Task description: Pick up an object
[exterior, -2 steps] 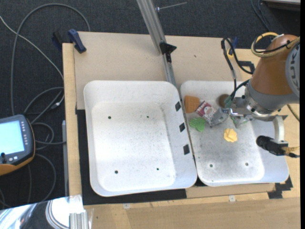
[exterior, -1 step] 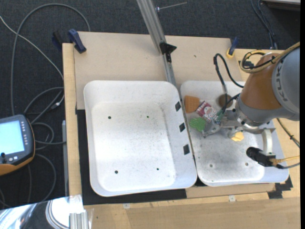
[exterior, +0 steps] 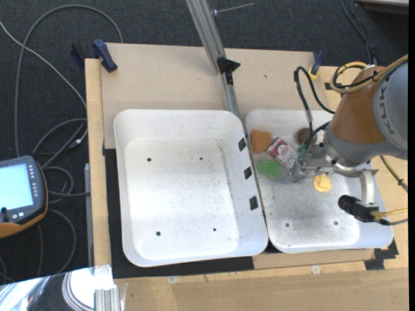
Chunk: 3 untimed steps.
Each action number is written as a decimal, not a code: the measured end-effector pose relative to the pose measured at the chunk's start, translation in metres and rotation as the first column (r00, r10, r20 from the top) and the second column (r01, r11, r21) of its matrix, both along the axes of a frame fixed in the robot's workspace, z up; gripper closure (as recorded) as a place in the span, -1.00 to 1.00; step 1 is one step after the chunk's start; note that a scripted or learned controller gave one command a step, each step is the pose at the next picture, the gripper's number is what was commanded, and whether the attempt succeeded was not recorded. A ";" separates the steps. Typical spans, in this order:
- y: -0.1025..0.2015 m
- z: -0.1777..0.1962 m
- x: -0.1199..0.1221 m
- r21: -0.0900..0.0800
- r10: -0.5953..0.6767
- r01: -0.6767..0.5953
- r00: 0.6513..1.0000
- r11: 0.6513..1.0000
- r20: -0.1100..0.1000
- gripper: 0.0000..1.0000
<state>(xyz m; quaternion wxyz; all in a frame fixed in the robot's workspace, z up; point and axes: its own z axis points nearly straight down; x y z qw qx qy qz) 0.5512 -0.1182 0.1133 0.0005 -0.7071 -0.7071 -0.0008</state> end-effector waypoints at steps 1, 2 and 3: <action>0.004 0.046 0.007 -0.003 0.002 -0.002 1.000 1.000 0.006 1.00; 0.006 0.090 0.006 -0.003 0.002 -0.001 1.000 1.000 0.006 1.00; -0.001 0.145 0.015 -0.004 0.001 -0.001 1.000 1.000 0.008 1.00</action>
